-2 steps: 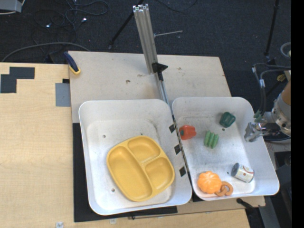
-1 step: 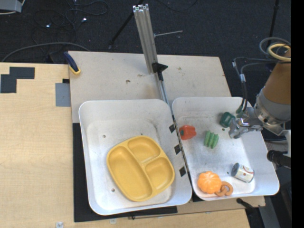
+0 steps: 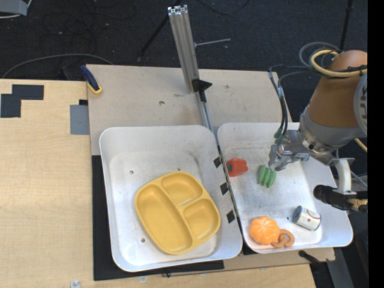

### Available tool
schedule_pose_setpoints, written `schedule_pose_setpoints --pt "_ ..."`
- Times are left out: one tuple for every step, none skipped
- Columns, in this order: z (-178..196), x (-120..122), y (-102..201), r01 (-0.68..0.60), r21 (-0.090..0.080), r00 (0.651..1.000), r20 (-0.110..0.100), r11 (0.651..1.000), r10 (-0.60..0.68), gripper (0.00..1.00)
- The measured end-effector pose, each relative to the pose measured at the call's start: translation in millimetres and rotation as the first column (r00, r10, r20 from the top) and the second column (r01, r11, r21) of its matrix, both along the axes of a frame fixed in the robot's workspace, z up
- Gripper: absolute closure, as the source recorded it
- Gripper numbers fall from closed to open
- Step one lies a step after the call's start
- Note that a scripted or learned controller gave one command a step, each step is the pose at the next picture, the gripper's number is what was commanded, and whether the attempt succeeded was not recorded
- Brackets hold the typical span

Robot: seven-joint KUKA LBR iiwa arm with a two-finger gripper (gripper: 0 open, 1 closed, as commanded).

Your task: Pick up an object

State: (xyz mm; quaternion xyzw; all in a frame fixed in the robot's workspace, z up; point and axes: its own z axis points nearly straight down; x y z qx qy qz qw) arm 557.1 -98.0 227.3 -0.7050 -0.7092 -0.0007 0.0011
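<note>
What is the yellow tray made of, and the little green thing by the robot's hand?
The yellow tray looks like hard plastic: smooth, one even colour, with three moulded sections and a soft shine. The green thing by the hand also looks like plastic, maybe a ribbed toy vegetable, but it is too small to be sure. Both sit in white bins.

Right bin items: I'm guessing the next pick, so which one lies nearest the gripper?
The green ridged toy, just below the gripper. The red toy, orange ball and white cylinder lie farther off.
</note>
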Motion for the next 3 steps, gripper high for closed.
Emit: schedule_pose_setpoints --pt "-11 -1 54 0.001 0.0 1.0 -0.003 1.0 -0.001 1.0" --pt "-8 6 110 0.0 0.0 1.0 -0.002 1.0 0.0 1.0" --pt "-7 -5 153 0.001 -0.001 1.0 -0.004 1.0 -0.001 1.0"
